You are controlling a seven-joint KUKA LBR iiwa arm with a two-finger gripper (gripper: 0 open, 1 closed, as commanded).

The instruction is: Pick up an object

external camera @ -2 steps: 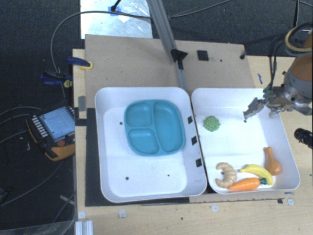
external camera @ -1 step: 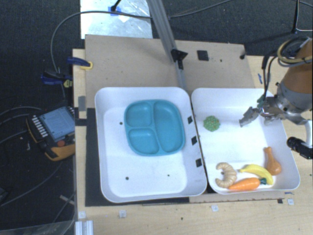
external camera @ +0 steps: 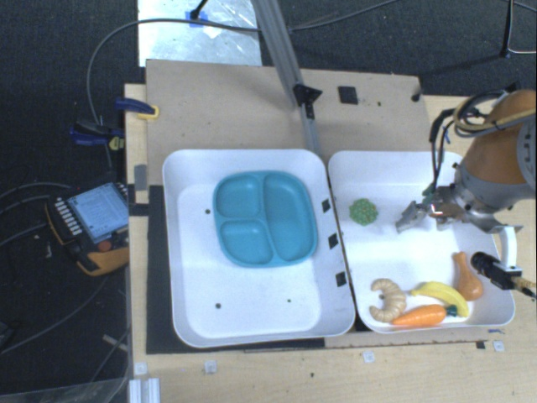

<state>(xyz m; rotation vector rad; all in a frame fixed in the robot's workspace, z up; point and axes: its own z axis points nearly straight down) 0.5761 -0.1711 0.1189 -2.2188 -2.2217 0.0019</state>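
In the right bin [external camera: 394, 170], a green broccoli floret [external camera: 362, 211] lies near the left wall. Along the front wall lie a tan croissant [external camera: 387, 299], an orange carrot [external camera: 418, 316], a yellow banana [external camera: 442, 293] and a brown drumstick [external camera: 466, 276]. My gripper [external camera: 411, 217] hangs over the middle of this bin, a short way right of the broccoli and above the front row of food. I see nothing in it. The arm's orange band [external camera: 503, 145] is at the right edge.
The left bin [external camera: 189, 250] holds a blue divided plate [external camera: 264, 217]. A grey pole [external camera: 281, 44] slants across the back of the bench. Cables and a handheld device [external camera: 94, 217] lie on the floor to the left.
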